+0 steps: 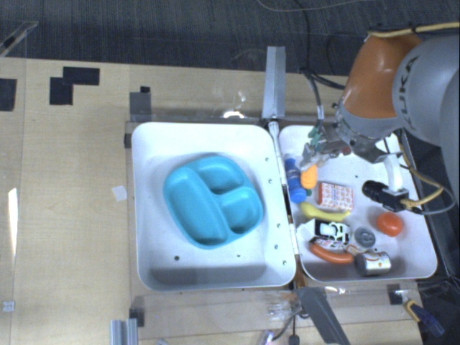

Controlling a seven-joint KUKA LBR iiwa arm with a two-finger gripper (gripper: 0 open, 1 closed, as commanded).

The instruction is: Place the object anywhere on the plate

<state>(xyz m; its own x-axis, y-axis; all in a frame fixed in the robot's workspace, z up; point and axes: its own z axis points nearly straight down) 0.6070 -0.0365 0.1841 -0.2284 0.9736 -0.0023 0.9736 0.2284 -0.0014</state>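
On the table, two white bins are sitting side by side. In the left bin, a blue plate with three compartments is lying around the middle, turned at an angle to the bin's walls.

In the right bin, a silver can is lying on its side at the near edge. Just beside it, towards the near left corner, a red sausage is lying along the near wall. Right behind the sausage, a black-and-white toy is sitting, with a grey disc between it and the can. An orange ball is resting near the right edge.

Farther back, a banana is lying across the middle, touching the toy's far side. A red-and-white packet is lying just behind it. A blue bottle is stretching along the left wall, and a small orange piece is sitting just beside it.

The gripper is hanging over the bin's far left part, directly above the orange piece. I cannot tell whether it is touching that piece, nor whether it is open or closed. The grey arm with its orange band is reaching in over the far right corner.

All the loose things are lying in the right bin, well apart from the plate.
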